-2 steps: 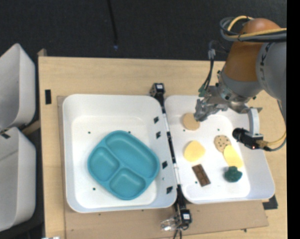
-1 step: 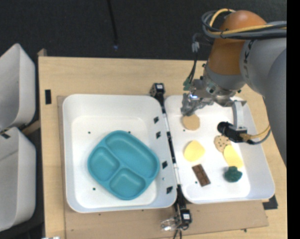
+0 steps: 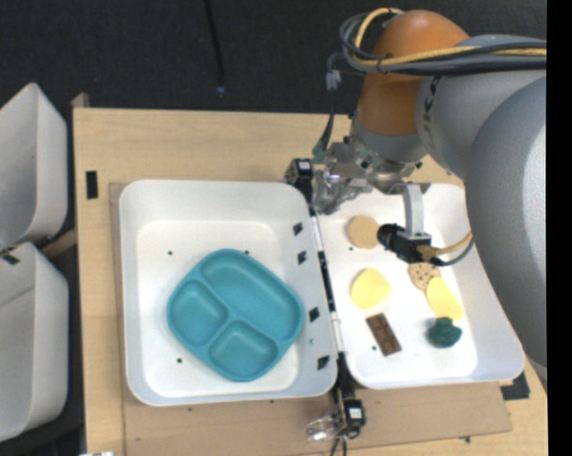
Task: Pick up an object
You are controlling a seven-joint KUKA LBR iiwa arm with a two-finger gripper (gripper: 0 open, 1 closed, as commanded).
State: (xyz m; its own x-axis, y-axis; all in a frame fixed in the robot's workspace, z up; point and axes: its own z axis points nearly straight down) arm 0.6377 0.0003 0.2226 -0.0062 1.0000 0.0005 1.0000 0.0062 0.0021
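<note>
The grey arm [image 3: 486, 131] with its orange band fills the upper right of the frame, above the wooden tabletop [image 3: 101, 141], its gripper [image 3: 338, 183] hanging over the upper edge where the two white bins meet; whether the fingers are released or clenched, I cannot tell. The left bin [image 3: 143, 283] holds a blue divided tray [image 3: 234, 313]. The right bin [image 3: 486, 350] holds a tan disc [image 3: 363, 232], a yellow round piece [image 3: 370, 288], another yellow piece [image 3: 445, 298], a brown bar [image 3: 383, 333] and a small green lump [image 3: 445, 332].
</note>
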